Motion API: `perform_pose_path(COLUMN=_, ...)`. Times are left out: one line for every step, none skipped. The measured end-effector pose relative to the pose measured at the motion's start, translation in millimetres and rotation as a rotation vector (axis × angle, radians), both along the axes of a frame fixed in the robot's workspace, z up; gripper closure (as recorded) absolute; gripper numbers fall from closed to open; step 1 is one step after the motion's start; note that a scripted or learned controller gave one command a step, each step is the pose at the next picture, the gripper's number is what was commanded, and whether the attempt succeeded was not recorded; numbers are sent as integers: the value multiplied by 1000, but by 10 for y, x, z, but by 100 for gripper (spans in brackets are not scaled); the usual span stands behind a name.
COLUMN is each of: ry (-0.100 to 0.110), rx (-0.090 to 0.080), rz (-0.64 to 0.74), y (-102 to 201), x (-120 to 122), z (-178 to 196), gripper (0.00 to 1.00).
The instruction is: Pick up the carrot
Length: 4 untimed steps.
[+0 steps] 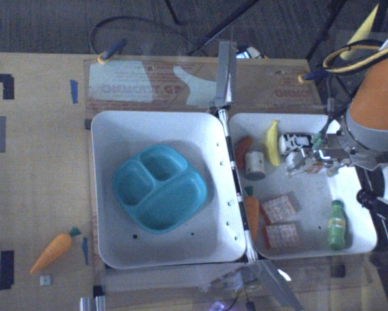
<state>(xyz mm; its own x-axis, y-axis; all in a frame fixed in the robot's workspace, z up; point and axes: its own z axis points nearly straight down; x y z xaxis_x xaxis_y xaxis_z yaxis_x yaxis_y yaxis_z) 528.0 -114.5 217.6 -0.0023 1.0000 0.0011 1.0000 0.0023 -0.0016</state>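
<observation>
Arm [374, 118]: grey with an orange band, reaching in from the right over the right bin.
Claw [302, 161]: low over the upper middle of the right bin, near the banana and the black-and-white thing; whether it is released or clenched I cannot tell, and nothing can be made out between its tips.
Carrots: two. One carrot in the bin [252, 215] lies along the right bin's left wall, below the can, well apart from the claw. The carrot on the worktop [52, 251] lies outside the bins, left of the left bin's lower corner, leafy end pointing up and right.
Left bin [109, 131]: holds a blue divided plate [159, 187] with three compartments, near the middle.
Right bin [362, 238]: holds a banana [272, 143], upright near the top; a small grey can [255, 164] just left of it; a reddish thing [243, 146] by the left wall; a black-and-white thing [295, 140] right of the banana; two red patterned packets [279, 220] near the bottom middle; a green bottle [337, 223] at the lower right.
Worktop [32, 173]: pale wood, with black corner marks and blue tape strips.
</observation>
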Motion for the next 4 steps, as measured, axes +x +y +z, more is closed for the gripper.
perform_pose_path(ry=-3, rx=-2, rz=-251, y=550, x=664, z=685, gripper=0)
perform_pose_path(ry=-2, rx=-2, rz=-282, y=-23, x=1351, z=715, gripper=0)
perform_pose_path(ry=-4, rx=-3, rz=-388, y=-784, x=1390, z=889, gripper=0)
perform_pose_path(ry=-1, rx=-2, rz=-240, y=-983, x=749, z=552, gripper=0)
